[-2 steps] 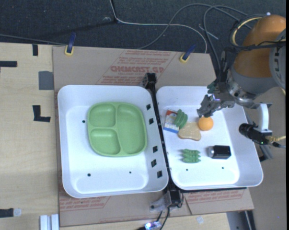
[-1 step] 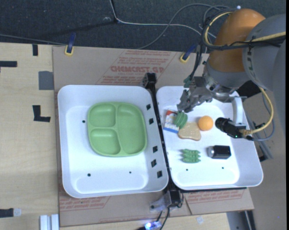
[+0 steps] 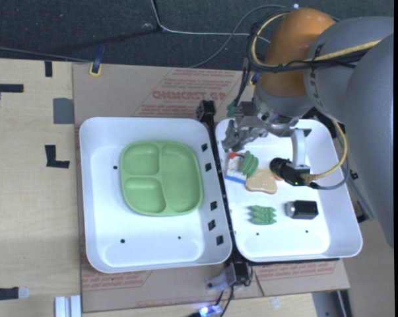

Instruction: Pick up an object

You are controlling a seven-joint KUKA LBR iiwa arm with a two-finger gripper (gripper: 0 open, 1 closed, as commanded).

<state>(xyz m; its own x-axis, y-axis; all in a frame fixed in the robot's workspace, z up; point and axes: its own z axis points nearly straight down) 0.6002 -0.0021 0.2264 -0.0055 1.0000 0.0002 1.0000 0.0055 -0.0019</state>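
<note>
While the gripper [image 3: 240,137] hovers — grip unreadable — the green toy [image 3: 261,214] lies left-right.

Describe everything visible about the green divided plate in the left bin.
The green divided plate is pale green, matte and plastic-looking, a rounded square with three compartments: one large on the right, two smaller on the left. It lies flat and upright on the floor of the left bin, roughly centred, turned slightly. All three compartments look bare.

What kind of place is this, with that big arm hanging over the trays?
Probably a robotics lab test bench: a robot arm reaching over two white bins, toy-like items such as a green divided plate, and loose cables.
</note>
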